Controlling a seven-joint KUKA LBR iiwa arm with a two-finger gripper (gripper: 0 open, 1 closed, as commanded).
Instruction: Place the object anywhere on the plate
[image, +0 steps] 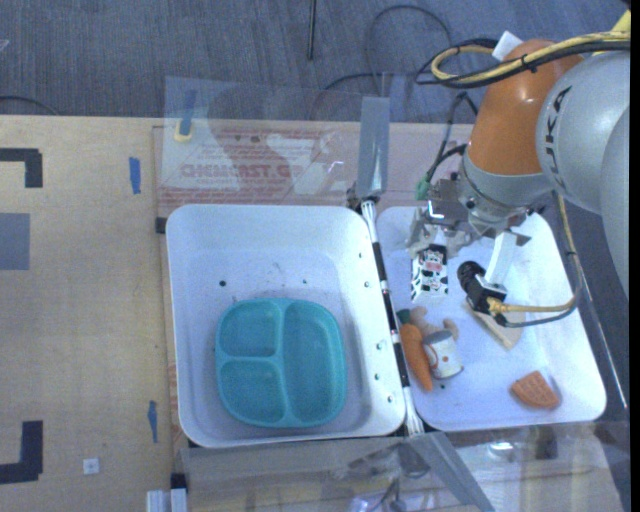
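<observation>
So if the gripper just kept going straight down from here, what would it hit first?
Probably the small black-and-white object right beneath the gripper in the right bin, though depth is hard to judge from this slanted view.

Grey rounded arm (598, 120) with orange band (510, 118), yellow cables (500, 62), black-and-white hand (431, 272).
</observation>
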